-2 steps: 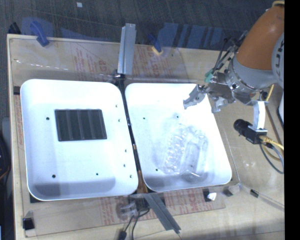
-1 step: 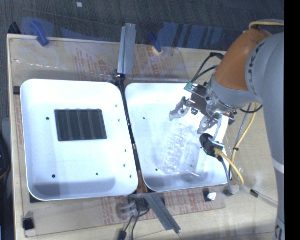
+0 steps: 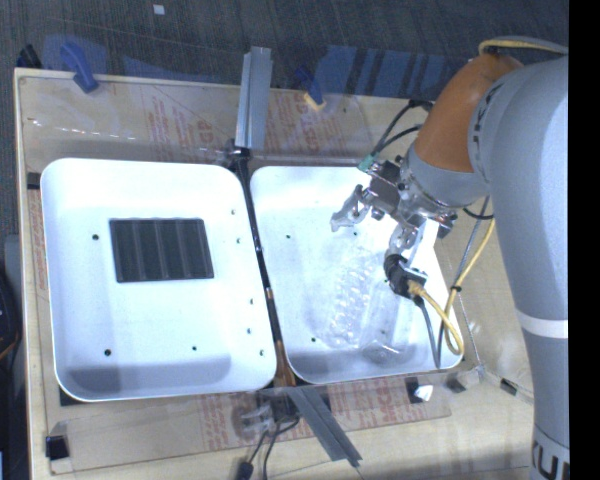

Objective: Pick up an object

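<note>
The arm, grey with an orange band, reaches in from the right over the 2 white bins. The left bin holds a dark ribbed tray lying flat, left of its middle. The right bin holds a clear plastic bottle lying near its right wall, hard to make out against the white. The gripper hangs over the right bin's far right part, just beyond the bottle, its 2 fingers spread apart with nothing between them
</note>
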{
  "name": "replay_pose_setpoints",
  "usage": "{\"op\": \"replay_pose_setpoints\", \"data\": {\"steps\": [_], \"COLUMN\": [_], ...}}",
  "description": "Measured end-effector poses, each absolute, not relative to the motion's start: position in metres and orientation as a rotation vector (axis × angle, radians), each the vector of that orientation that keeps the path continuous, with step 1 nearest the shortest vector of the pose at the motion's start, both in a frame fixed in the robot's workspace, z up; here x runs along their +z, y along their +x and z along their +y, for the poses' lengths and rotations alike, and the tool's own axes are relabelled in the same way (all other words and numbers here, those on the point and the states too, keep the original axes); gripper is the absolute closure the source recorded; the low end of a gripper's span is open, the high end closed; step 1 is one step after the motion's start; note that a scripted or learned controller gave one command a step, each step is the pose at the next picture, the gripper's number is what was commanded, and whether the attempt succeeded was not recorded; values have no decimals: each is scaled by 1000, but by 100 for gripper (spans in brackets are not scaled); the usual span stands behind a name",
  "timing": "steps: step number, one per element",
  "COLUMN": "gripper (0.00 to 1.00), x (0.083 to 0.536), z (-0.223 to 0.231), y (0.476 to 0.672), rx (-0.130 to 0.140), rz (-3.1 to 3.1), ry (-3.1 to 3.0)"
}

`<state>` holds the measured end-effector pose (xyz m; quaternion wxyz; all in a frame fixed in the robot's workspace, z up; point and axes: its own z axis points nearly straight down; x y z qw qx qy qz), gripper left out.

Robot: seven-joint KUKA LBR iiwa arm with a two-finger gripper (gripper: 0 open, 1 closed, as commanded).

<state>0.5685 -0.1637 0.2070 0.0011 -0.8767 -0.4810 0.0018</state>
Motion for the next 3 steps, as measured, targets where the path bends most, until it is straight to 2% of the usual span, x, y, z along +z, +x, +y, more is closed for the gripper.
{"op": "replay_pose_setpoints", "data": {"steps": [1,2,3], "gripper": [0,0,0], "x": [242,248,212], "z": [-194,-201,-196], "y": [532,521,498], "rx": [3,4,5], "rz": [-1667,-1656,-1330], "ry": [-2659,-2663,-2841]}}
